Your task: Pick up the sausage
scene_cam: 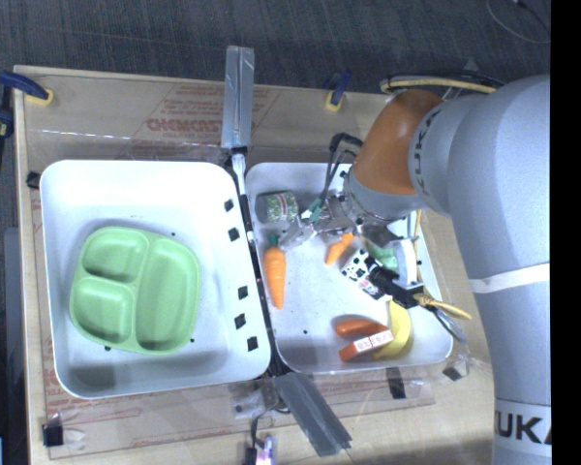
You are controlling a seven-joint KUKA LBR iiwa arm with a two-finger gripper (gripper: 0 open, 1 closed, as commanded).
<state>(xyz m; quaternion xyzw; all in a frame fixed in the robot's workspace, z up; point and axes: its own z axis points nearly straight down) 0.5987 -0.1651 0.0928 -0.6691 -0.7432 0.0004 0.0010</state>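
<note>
Here, from my single overhead camera, I see the pale wooden bench (126,114) carrying two shallow white plastic bins side by side. The left-hand bin (68,187) in this view holds a light green plastic plate with three compartments (136,289), lying flat toward its lower left. The right-hand bin (290,347) holds the clutter. The grey arm with its orange band (397,153) comes in from the right and bends down over the upper part of that bin, and its hand (315,219) sits low near the bin's upper left area; I cannot tell from here whether it is spread or closed. Just beside the hand, to its left, lies a small greenish printed can on its side (277,206). Below that can, an orange carrot with a green top (275,274) lies along the bin's left wall, pointing down. A smaller orange piece (338,249) lies right of the hand, next to a black-and-white patterned object (360,266). The reddish-orange sausage (356,326) lies near the bin's lower edge, well apart from the hand, with a second reddish piece (360,348) just below it and a yellow banana (399,329) touching its right end.
</note>
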